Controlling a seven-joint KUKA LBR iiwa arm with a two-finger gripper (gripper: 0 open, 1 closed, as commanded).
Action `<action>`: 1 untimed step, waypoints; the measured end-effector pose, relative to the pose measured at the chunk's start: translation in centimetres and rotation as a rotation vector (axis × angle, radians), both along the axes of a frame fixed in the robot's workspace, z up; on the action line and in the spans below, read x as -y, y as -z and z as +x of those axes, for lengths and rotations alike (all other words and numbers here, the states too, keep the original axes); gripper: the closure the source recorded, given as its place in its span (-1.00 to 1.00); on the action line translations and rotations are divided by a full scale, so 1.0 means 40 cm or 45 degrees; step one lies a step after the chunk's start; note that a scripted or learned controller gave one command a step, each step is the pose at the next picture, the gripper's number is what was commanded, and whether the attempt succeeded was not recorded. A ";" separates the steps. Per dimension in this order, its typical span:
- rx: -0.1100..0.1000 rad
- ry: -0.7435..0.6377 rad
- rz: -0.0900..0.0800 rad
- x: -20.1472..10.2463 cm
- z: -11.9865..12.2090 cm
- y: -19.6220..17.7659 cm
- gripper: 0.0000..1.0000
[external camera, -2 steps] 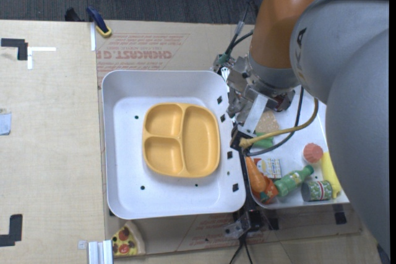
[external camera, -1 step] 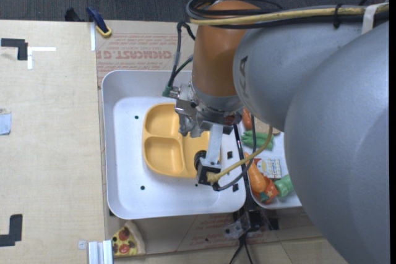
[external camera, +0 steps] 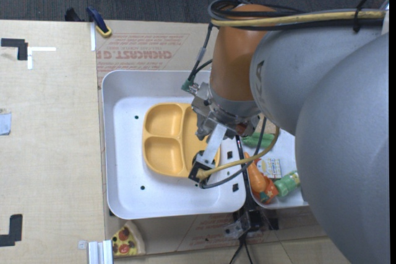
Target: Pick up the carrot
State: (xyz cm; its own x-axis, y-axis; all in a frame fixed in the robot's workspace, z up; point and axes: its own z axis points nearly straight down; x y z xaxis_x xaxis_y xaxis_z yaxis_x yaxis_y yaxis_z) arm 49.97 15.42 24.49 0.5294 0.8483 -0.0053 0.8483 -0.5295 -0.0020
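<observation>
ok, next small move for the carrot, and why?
Probably shift the jaws toward the view's right: they hang over the yellow plate in the left bin, while the carrot lies in the right bin.

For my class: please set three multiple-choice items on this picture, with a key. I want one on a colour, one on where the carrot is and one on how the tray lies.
1. The divided tray in the left bin is: A blue; B yellow; C red.
2. The carrot lies: A on the tray; B in the right bin; C on the floor.
3. The tray lies: A upside down; B on edge against a wall; C flat, hollows up.

Key:
1 B: it shows yellow against the white bin.
2 B: it lies past the left bin's rim, beside a green item.
3 C: its hollows face the camera.
</observation>
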 end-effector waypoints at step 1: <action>-0.001 0.248 -0.002 -0.095 -0.030 0.117 1.00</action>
State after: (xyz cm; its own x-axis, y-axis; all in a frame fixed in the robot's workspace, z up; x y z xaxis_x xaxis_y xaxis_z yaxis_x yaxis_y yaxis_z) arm 48.77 19.22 19.81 0.6837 0.7297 -0.0069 0.7297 -0.6837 -0.0021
